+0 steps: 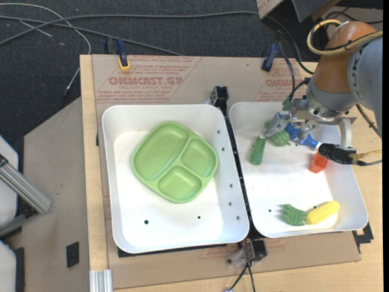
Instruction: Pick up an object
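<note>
Dark carpet surrounds the worktop (152, 78), a brown board printed with red lettering, and grey cables trail across the floor beyond it. Two shallow white bins sit side by side on the board. Left bin (115, 163) holds a light green divided plate (175, 161), lying flat near its middle. Right bin (346, 193) carries the rest: a green cucumber-like piece (257, 150) next to the dividing rim, a small orange block (318, 163) towards the bin's right wall, and a yellow corn cob with green husk (311, 213) by the near edge. At the bin's far side the tool (290, 128) hangs low over a small green toy (280, 138) and some blue piece (308, 142), perhaps touching them. Whether its fingers are spread or closed, I cannot tell from this angle.
</note>
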